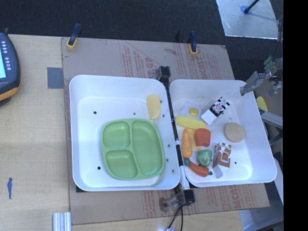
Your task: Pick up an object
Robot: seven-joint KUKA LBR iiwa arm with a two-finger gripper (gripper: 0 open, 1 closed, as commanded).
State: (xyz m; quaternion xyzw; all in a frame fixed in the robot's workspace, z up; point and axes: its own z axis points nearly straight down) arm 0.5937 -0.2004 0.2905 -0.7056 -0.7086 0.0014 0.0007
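Observation:
The right bin (255, 170) holds several small toys. Among them are a yellow corn cob (192, 123), an orange carrot (186, 143), a red block (202, 137), a green vegetable (204, 157) and a red pepper (198, 169). A brown-and-white packet (223, 155), a tan round disc (234, 132), a black-and-white box (216, 109) and a small yellow cap (193, 112) lie there too. A grey metal part, which looks like my gripper (254, 83), pokes in above that bin's far right corner, apart from every toy.
The left bin (84, 129) carries a green divided plate (132, 148) and a pale yellow piece (153, 106) near its far right corner. A handheld controller (7, 66) lies at the bench's left edge. Clamps (73, 36) hold the cardboard base.

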